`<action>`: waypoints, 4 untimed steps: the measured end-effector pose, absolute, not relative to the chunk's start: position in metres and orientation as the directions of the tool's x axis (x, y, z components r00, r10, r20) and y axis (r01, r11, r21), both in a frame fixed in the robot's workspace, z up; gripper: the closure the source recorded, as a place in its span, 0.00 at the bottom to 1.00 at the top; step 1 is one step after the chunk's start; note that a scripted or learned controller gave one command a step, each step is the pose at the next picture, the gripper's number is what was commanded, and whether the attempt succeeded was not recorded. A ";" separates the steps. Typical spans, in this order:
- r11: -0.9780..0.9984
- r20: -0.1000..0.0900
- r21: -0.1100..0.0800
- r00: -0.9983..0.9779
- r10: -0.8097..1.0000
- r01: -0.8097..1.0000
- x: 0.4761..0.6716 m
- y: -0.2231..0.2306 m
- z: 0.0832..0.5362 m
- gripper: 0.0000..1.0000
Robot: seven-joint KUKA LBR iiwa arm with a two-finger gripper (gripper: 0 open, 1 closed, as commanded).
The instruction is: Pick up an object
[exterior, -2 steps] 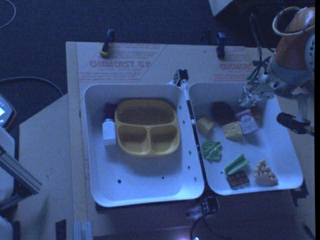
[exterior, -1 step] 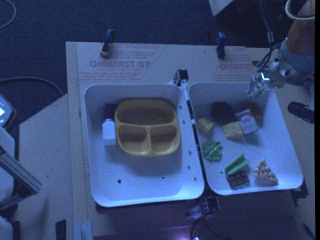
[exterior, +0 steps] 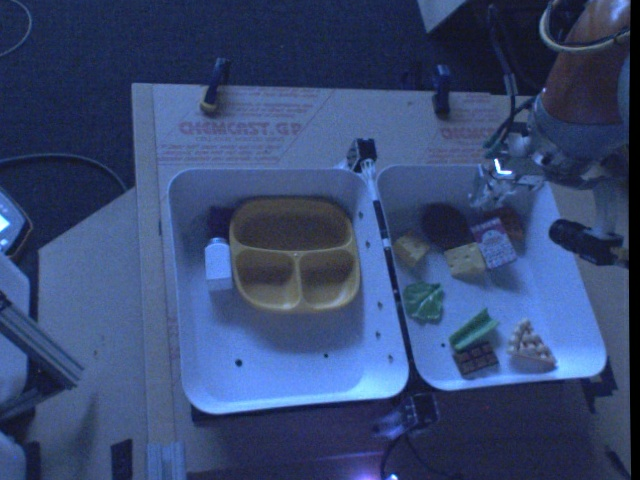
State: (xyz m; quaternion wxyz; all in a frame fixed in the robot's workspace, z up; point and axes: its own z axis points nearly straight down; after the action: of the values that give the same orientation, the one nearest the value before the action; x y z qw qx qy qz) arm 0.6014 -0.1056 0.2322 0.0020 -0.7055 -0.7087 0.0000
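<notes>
My gripper [exterior: 492, 190] hangs over the far part of the right bin [exterior: 570, 298], under the grey wrist and orange band. Just below it lies a small pink-and-white box [exterior: 496, 244], beside a dark round piece [exterior: 444, 224]. Near them lie a yellow cheese wedge [exterior: 464, 260] and a small yellowish chunk [exterior: 409, 248]. Closer to the front are a green leaf [exterior: 424, 300], a green strip [exterior: 473, 328] over a brown waffle block [exterior: 476, 358], and a pale bumpy triangle [exterior: 530, 345]. The dim light hides the gripper's tip.
The left bin [exterior: 290, 368] holds a yellow divided plate [exterior: 293, 253], a small white bottle [exterior: 218, 263] and a dark item [exterior: 220, 218] behind it. Black clamps [exterior: 213, 86] [exterior: 441, 86] sit on the board's far edge. A ridge [exterior: 385, 258] separates the bins.
</notes>
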 end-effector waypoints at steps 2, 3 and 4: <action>-0.001 0.001 -0.005 0.001 1.000 1.000 0.568 -0.060 0.219 1.00; 0.002 0.000 0.004 -0.002 1.000 1.000 0.574 -0.052 0.236 1.00; 0.000 0.000 -0.001 0.000 1.000 1.000 0.569 -0.056 0.233 1.00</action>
State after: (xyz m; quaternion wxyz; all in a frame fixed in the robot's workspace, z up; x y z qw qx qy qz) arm 0.5694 -0.0564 0.2331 0.0005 -0.7071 -0.7071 0.0003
